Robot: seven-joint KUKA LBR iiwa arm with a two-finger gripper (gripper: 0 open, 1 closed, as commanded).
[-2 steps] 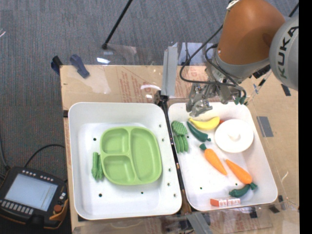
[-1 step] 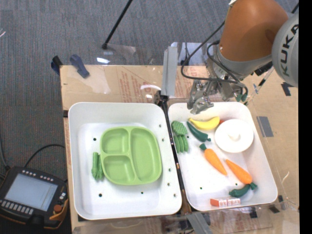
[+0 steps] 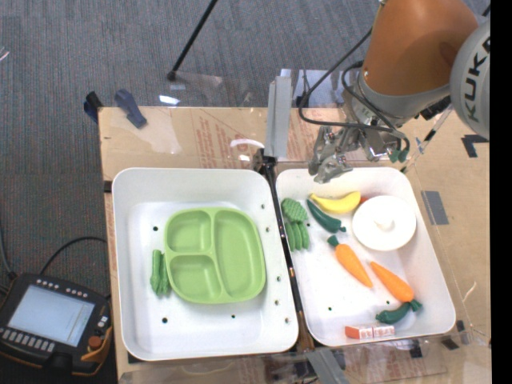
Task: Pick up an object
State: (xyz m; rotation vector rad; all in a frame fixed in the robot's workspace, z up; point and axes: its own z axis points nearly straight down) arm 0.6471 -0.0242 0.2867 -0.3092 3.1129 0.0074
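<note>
Hand (image 3: 330,169) above right bin's (image 3: 429,238) far rim, beside banana (image 3: 337,203).

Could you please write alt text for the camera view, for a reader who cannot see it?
The gripper hangs above the right bin's far edge, near a banana, two carrots and a white lid. The left bin holds a green divided plate.

Two white bins (image 3: 128,214) sit on the tabletop, holding one green divided plate (image 3: 214,254), one white round lid (image 3: 385,222), one banana (image 3: 337,202), two carrots (image 3: 353,264), three green vegetable pieces (image 3: 159,273) and one small red-and-white packet (image 3: 370,332).
</note>
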